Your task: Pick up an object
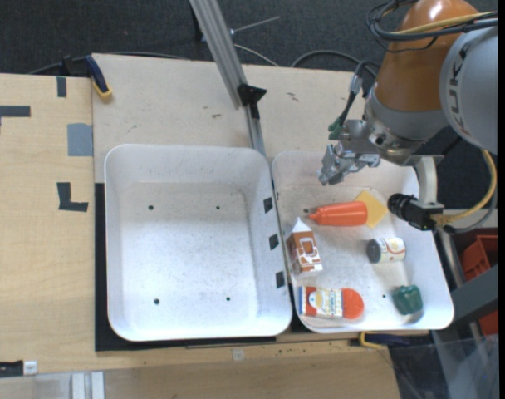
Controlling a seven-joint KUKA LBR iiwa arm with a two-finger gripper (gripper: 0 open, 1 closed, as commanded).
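Several objects are lying in the right bin (pixel 442 283), none lifted yet: the fingers (pixel 332 171) are hovering above the orange carrot (pixel 340 215), gripping nothing; whether spread or closed, I cannot tell. Descending and grasping are remaining.

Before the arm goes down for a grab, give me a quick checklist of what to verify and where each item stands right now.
1. Gripper is over the right bin, at its far end: ok.
2. Gripper carries nothing already: cannot tell, the fingers are too small to read.
3. Something to grab lies close by: ok, the orange carrot sits just in front of the gripper.
4. Carrot has room around it: not ok, a yellow piece touches its right end.
5. Other targets are spread out: ok, the small carton, the red and white packet and the green piece lie apart.
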